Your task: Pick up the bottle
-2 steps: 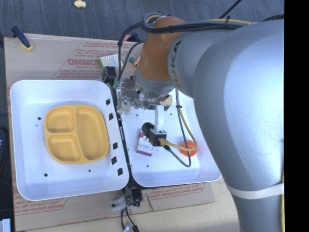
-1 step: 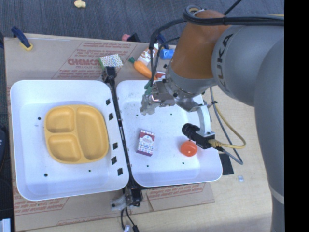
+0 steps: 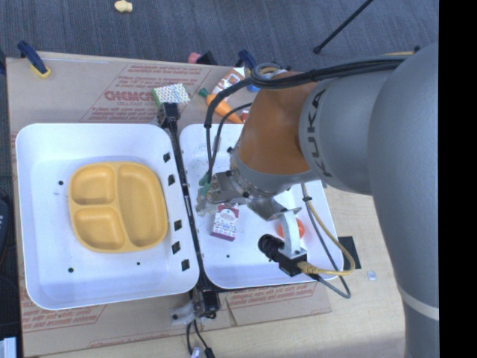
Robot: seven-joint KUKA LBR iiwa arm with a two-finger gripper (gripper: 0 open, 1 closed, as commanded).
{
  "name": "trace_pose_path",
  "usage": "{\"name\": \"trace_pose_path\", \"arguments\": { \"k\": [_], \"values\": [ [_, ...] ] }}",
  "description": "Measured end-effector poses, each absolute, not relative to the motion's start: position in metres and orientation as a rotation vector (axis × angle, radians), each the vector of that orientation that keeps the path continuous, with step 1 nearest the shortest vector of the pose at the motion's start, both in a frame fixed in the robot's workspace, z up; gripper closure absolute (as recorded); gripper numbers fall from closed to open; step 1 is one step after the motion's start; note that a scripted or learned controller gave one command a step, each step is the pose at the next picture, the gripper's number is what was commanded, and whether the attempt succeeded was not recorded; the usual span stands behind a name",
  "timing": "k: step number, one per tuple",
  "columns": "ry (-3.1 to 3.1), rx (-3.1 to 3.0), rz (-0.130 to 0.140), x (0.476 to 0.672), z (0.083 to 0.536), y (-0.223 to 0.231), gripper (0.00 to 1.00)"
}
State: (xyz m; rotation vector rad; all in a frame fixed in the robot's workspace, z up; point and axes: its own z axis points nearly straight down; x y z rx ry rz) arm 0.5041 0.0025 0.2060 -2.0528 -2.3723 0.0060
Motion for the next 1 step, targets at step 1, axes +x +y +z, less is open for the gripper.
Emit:
{"name": "trace_pose_path", "arguments": {
  "k": [1],
  "values": [
    [-2.389,-2.034,0.006,0.4756,0.1911,0.0102,1.00]
  ]
}}
